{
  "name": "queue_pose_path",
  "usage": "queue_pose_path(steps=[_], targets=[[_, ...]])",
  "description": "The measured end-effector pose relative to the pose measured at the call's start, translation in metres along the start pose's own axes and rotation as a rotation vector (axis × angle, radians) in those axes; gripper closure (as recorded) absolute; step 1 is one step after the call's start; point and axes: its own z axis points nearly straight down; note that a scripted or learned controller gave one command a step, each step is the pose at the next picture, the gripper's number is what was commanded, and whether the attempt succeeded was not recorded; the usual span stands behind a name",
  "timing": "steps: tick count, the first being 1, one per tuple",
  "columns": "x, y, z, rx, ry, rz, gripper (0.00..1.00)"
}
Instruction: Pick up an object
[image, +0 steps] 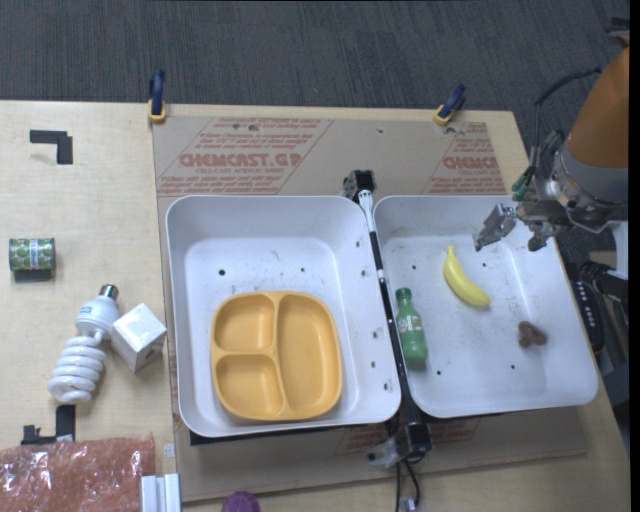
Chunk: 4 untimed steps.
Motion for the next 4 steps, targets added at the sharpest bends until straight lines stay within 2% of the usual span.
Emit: queue_pose_path(steps=[1,2,3,4], targets=[[-0.032,-0.048,0.128,0.000,0.000,0.002,0.00],[0.019,-0.100,0.128,0.000,0.001,0.002,0.00],[0.018,-0.099,0.119,-0.003,0.000,0.004,1.00],[0.003,-0.038,0.128,-0.001,0.000,-0.001,1.00]])
